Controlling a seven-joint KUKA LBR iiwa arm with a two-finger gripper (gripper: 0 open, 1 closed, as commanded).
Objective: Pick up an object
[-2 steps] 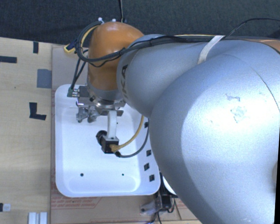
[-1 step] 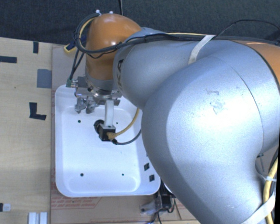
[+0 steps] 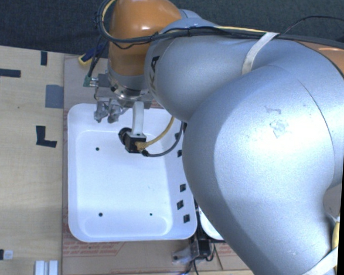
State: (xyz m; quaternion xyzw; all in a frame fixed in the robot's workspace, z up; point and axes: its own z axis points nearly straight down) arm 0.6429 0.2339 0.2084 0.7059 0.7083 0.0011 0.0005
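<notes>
Grey metal takes up most of the camera view: the arm sweeps in from the right, and its bulk covers that whole side. An orange band sits above the wrist, with dark cables looped around it and a pale strap across the grey casing.

Below the band, the claw hangs over the far left corner of the left white bin. I cannot tell from here whether the claw is apart or together. Just beside it a white post points down, and at its lower end there is a small black block with a yellowish cable curling off to the right. It sits low over the bin floor, in the far half. Whether that block is part of the tool or a loose object to be picked, I cannot tell.

I can see 3 small dark dots on the bin floor. A sliver of the second bin peeks out under the arm. Both rest on a brown cardboard sheet on the tan tabletop, which carries black tape marks on its left.
</notes>
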